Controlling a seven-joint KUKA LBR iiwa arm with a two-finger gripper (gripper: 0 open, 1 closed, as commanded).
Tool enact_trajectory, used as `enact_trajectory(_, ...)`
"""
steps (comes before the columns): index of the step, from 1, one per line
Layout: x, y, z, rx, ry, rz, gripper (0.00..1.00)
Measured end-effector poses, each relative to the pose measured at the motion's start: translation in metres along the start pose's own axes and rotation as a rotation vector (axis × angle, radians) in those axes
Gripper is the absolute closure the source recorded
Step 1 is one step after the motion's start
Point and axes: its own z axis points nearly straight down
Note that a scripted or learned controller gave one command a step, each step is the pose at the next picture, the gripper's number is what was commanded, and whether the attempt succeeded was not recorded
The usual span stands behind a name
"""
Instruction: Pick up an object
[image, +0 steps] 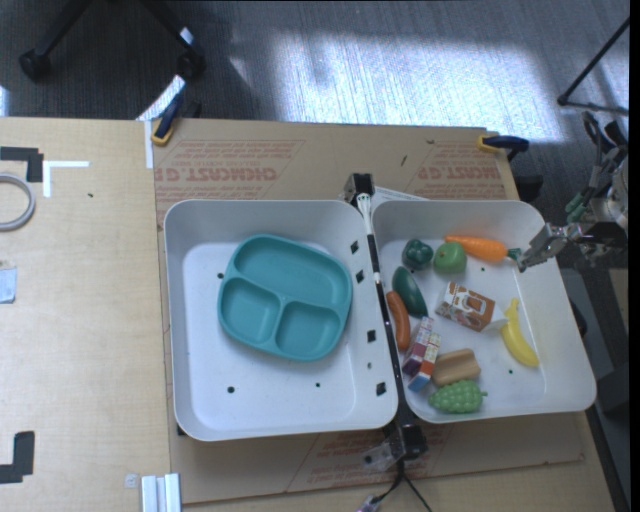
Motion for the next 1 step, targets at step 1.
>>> enact_trajectory(1,0.0069,-0.0449,0.1481,0.001,0.001,0.003,0.0)
